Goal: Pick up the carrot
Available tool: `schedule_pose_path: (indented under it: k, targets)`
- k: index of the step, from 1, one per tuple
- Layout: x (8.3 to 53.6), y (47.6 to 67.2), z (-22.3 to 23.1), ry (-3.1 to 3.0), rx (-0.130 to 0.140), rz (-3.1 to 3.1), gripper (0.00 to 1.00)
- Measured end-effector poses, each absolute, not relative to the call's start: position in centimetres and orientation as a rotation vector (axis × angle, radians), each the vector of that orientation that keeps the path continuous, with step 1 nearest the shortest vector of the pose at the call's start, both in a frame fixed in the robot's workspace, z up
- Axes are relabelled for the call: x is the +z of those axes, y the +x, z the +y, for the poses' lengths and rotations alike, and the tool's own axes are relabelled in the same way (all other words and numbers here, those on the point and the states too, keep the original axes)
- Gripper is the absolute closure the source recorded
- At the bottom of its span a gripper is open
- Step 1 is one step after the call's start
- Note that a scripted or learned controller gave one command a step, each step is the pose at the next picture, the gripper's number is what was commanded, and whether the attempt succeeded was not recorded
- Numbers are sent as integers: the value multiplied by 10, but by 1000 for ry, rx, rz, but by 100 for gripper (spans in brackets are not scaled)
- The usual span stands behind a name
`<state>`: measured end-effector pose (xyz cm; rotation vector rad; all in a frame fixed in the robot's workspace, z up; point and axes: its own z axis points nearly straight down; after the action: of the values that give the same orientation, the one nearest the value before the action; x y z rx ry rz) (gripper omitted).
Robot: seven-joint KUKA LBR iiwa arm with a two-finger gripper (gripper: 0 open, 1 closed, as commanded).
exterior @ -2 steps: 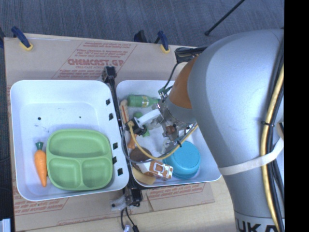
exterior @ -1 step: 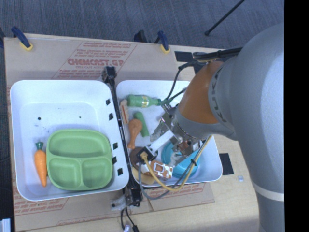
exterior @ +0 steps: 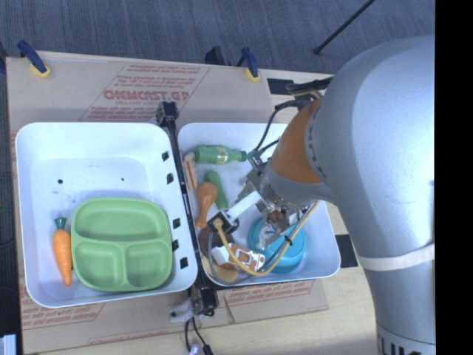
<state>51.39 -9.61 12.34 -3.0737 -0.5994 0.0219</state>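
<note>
I see the orange toy carrot (exterior: 63,251) lying in the left white plastic bin (exterior: 44,143), between its left wall and the green 3-compartment plastic plate (exterior: 122,244), so access looks tight. The gripper (exterior: 275,222) sits low in the right white bin (exterior: 222,130), by a blue bowl (exterior: 295,254) and well apart from the carrot. I cannot tell whether it is open or closed.
</note>
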Motion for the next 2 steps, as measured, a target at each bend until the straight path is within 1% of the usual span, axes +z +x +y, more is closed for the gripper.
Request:
schedule_pose_path:
  k: [1, 2]
  targets:
    - [193, 586, -38, -3033, 8, -793, 0]
    - [190, 548, -29, -3033, 24, -796, 0]
